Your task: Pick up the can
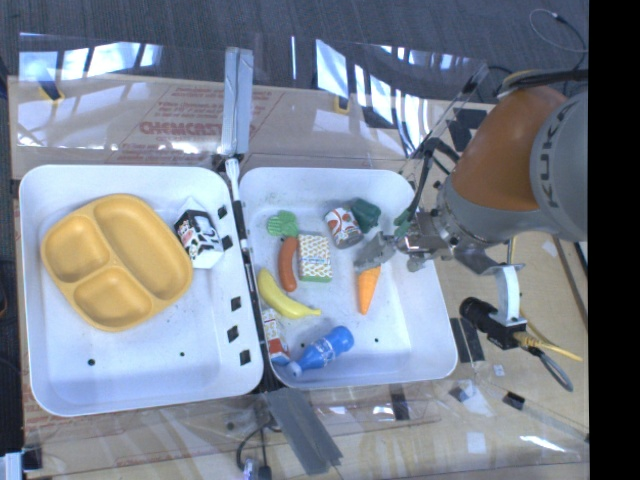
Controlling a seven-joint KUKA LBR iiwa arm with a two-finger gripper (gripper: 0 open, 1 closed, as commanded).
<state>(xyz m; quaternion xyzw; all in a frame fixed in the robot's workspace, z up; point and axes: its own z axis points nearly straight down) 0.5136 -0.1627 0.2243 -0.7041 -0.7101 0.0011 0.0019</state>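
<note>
Where the grey arm [520, 168] reaches in over the right bin [420, 348], the end effector [385, 246] is seen low above the bin's right-hand part, its metal tip lying over the green top of the carrot [367, 288]. Whether its fingers are spread or pressed together cannot be told, and nothing can be made out between them.

Just below the end effector the orange carrot is laid pointing toward the bin's near edge. Just to its upper left the can [343, 226] is found, lying on its side with a red and white label, close to the tip but apart from it as far as can be seen. A dark green object [365, 210] is placed directly beside the can, above the end effector.

Further to the left, a small checked box [314, 257] is seen, with a reddish sausage-shaped toy [288, 265] touching its far side and a green leafy toy [282, 224] above that. Below and to the left, a banana [285, 298] is laid at a slant, and nearer the front edge a blue bottle [325, 350] rests on its side.

Well away to the left, in the left bin [60, 378], a yellow divided plate [115, 260] is set, with a small black and white carton [201, 237] touching its nearer rim.
</note>
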